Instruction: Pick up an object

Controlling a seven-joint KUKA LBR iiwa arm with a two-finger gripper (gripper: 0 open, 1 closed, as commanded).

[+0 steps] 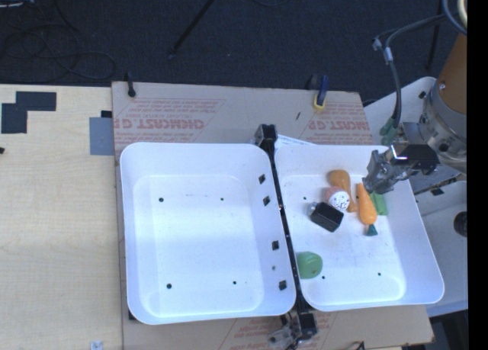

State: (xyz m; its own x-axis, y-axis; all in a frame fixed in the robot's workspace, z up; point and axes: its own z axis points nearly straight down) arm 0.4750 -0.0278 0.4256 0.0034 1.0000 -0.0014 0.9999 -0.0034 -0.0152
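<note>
A: Gripper [379, 177] position?
B: Low over the right bin [412, 284], near its upper right edge, right above the top end of the orange carrot [367, 205].
A: Fingers clenched or released?
B: Cannot tell; too dark and small at this angle.
A: Objects?
B: All in the right bin. Carrot lies lengthwise beside a green piece [380, 204]. Left of it an orange-tan object [339, 182], a white ball [340, 200], a black block [326, 216]. Green round object [309, 264] sits by the divider, lower left.
A: Left bin [137, 295]?
B: White floor, small dark dots.
</note>
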